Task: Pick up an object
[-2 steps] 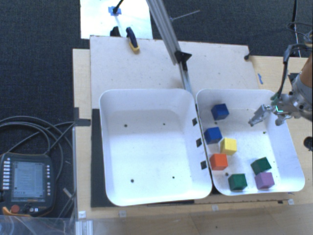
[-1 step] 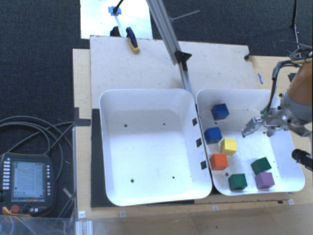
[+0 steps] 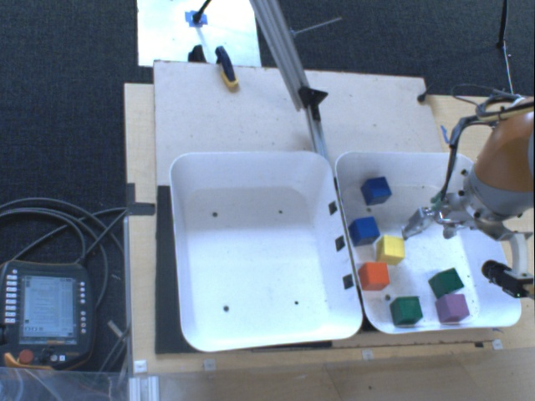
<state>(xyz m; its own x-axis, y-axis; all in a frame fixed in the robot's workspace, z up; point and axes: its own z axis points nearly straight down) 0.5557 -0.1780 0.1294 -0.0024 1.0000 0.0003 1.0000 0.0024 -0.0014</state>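
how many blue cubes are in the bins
2, both in the right bin: one blue cube near the far side, the other blue cube closer, just left of the yellow cube. The arm could hide more.

Bright, even illumination across the frame. Strong glare washes out a reflective panel (image 3: 196, 19) at upper left and flattens detail on the white bins (image 3: 251, 249). Short, soft shadows fall beside the coloured cubes (image 3: 375, 190). Overall focus is moderately soft; the orange-banded arm (image 3: 506, 161) at right appears slightly blurred.
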